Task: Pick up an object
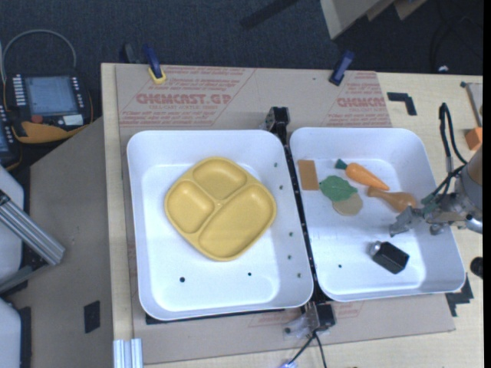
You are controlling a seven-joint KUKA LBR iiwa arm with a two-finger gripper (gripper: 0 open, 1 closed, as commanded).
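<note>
The right bin (437, 278) holds an orange carrot (367, 176), a green leaf-shaped piece (334, 187) lying partly over a tan disc (349, 205), a brown flat strip (308, 174), a tan wooden piece (391, 198) and a black block (390, 257). My gripper (418, 225) hangs low over the bin's right side, just right of the wooden piece and above the black block. Its fingers are spread open with nothing between them.
A yellow divided plate (220, 207) lies in the left bin (153, 282). The arm comes in over the right bin's right wall. Clamps sit at the bench's back edge, and a control pendant (47, 102) lies off the bench to the left.
</note>
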